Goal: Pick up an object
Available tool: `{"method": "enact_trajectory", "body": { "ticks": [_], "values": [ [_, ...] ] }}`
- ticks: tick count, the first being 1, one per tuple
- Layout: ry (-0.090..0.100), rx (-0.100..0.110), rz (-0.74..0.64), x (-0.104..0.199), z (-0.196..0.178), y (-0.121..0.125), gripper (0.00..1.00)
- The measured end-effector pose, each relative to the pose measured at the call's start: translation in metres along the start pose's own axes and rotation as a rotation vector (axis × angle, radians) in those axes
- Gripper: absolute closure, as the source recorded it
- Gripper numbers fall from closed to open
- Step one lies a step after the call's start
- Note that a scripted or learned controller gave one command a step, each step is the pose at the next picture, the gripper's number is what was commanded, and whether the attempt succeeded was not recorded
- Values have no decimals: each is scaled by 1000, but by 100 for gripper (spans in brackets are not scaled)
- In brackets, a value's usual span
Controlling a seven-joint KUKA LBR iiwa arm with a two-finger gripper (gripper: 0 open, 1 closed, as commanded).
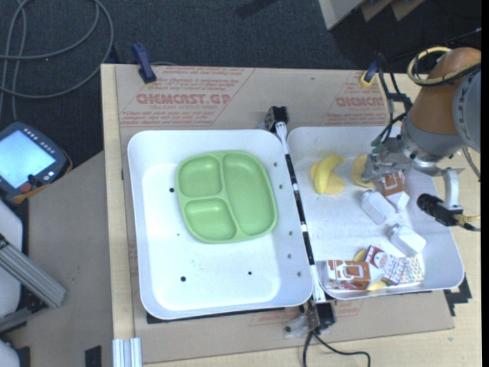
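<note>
One fixed cam is set above the bench (pixel 229 82), angled down at a slant; both white bins (pixel 153 205) are taken in w/ floor seen beyond, arm (pixel 443 98) entering from right.

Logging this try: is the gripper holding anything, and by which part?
Cannot be told: the gripper sits low among the right bin's items, hiding any hold.

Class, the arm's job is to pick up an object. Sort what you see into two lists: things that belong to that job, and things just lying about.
Belongs to the job:
gripper
yellow banana-like toy
white blocks
printed packets
right bin

Just lying about:
green divided plate
left bin
handheld screen
cables
</note>
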State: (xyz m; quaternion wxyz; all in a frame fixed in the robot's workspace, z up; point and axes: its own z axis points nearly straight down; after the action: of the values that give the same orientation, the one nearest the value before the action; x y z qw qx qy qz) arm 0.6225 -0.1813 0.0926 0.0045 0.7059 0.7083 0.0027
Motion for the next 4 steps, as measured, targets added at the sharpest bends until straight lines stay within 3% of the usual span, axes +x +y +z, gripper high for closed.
{"method": "enact_trajectory", "body": {
  "ticks": [1,2,3,4],
  "values": [
    [3,10,2,43,-61,-25,100],
    [3,11,2,43,-61,-25,0],
    [-6,-10,1,1,-14,-10,0],
    [-6,-10,1,-11,-5,20,0]
  ]
}}
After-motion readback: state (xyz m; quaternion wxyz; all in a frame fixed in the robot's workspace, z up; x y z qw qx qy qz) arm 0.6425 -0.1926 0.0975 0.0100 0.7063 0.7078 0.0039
